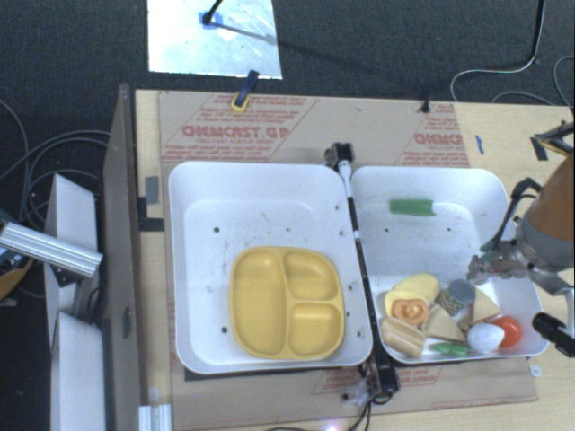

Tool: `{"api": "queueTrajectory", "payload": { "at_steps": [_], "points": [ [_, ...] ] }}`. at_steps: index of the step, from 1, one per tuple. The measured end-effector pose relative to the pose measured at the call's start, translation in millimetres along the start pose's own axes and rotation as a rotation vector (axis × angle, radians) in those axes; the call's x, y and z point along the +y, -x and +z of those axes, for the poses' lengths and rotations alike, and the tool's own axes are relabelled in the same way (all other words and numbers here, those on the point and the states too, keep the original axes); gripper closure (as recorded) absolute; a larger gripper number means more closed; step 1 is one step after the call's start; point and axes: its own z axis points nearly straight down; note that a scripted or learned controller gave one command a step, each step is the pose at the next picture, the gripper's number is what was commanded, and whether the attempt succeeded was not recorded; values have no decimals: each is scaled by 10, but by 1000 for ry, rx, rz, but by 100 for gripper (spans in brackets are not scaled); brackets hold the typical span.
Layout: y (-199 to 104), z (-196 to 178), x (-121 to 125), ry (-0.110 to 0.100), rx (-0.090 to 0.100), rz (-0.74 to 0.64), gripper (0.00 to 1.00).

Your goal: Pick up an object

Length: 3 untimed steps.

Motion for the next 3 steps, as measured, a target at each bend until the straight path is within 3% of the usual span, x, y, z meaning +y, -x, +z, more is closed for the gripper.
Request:
{"api": "queueTrajectory", "payload": {
  "at_steps": [3],
  "points": [
    [-1,-314,31,8,-1,-3,100]
  ]
}}
